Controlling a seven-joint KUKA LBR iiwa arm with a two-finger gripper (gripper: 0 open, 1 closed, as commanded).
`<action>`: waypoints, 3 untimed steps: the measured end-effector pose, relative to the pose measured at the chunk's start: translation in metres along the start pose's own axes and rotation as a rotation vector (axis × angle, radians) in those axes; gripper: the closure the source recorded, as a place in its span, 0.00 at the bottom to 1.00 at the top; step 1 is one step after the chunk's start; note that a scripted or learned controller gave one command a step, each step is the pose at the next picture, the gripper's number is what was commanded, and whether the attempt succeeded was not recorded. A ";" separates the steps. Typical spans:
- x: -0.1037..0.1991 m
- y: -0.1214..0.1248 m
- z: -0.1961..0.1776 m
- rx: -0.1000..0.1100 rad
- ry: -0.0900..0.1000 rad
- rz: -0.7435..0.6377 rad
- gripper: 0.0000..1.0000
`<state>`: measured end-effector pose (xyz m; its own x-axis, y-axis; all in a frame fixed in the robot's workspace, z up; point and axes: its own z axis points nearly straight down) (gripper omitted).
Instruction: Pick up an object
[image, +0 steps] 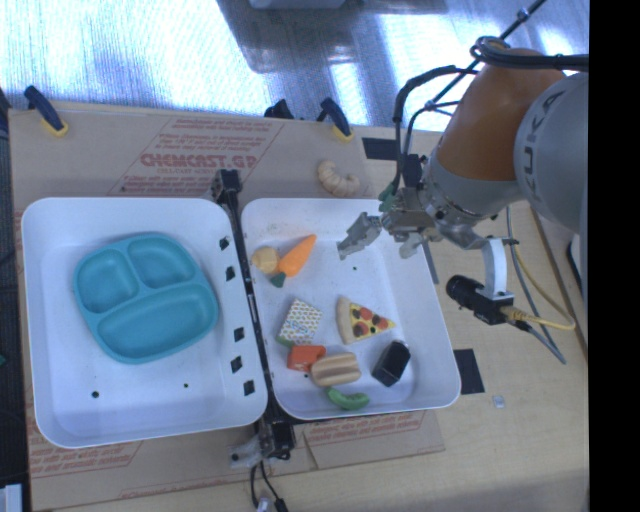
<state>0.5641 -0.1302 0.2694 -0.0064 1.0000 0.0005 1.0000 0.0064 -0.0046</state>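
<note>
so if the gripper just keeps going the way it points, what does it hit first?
Likely bare floor of the right bin: the gripper points down and left, with the carrot further along. Depth is unclear from one slanted view.

Right bin (425, 330): upper-right floor is left open under the end effector (385, 232); lower half is crowded by pizza slice (361, 320), hot dog (335, 369), black block (391, 363).

Bins (60, 420) white. Tray (146, 294) turquoise. Carrot (297, 255) orange. Pizza slice (361, 320) yellow, red spots. Block (391, 363) black. Cracker (300, 322) cream, speckled. Hot dog (335, 369) tan. Pepper (348, 399) green. Worktop (520, 440) tan; cardboard (190, 150) has red print. Arm (500, 110) grey, orange band.
</note>
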 end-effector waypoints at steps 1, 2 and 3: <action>0.005 0.067 0.173 0.003 0.001 -0.171 0.00; 0.005 0.069 0.161 0.001 -0.001 -0.176 1.00; 0.046 0.084 0.013 -0.005 -0.003 -0.432 1.00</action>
